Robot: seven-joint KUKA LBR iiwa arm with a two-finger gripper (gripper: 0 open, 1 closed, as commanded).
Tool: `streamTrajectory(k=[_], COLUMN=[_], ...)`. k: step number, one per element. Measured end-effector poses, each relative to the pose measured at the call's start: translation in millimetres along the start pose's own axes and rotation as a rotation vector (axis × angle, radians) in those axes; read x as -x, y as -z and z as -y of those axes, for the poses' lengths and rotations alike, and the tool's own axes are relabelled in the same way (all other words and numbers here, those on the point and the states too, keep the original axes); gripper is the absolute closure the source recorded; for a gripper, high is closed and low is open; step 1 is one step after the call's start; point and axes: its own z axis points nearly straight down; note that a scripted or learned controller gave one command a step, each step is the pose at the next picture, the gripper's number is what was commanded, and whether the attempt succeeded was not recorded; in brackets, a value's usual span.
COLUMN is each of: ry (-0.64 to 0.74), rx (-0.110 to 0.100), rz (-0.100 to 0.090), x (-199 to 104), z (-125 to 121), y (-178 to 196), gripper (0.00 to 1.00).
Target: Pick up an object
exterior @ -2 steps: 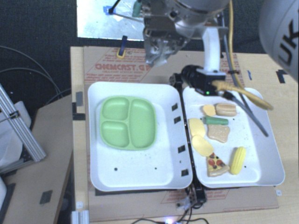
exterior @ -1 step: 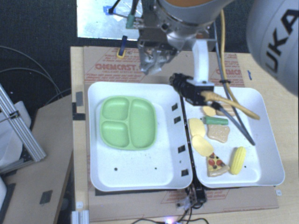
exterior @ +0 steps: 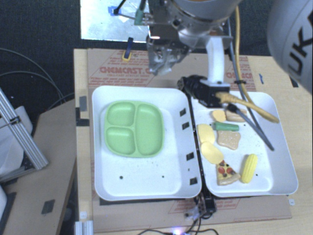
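Observation:
My gripper (exterior: 163,62) hangs high over the cardboard just behind the back rim of the left bin (exterior: 100,170); nothing shows hanging under it. A green divided plate (exterior: 134,129) lies in the left bin. The right bin (exterior: 281,180) holds toy food: two pale yellow slices (exterior: 206,133) (exterior: 212,153), a small green cylinder (exterior: 225,127), a tan toast piece (exterior: 228,140), a pizza slice (exterior: 226,173), a corn cob (exterior: 249,168) and a yellow chunk (exterior: 219,115).
The two bins meet at a black-clipped seam (exterior: 193,136). Cardboard (exterior: 117,68) lies under and behind the bins. An aluminium frame (exterior: 19,131) stands at the left, off the bench.

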Motion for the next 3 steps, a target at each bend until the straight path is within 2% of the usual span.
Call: streamTrajectory(k=[1, 2, 3], ry=[0.005, -0.01, 0.001], rx=[0.002, -0.002, -0.002], rz=[-0.001, 0.002, -0.001], x=[-0.5, 37.3, -2.9], z=[-0.3, -29.4, -0.3], y=[11.0, -1.6, -0.7], gripper=[1.0, 1.0, 1.0])
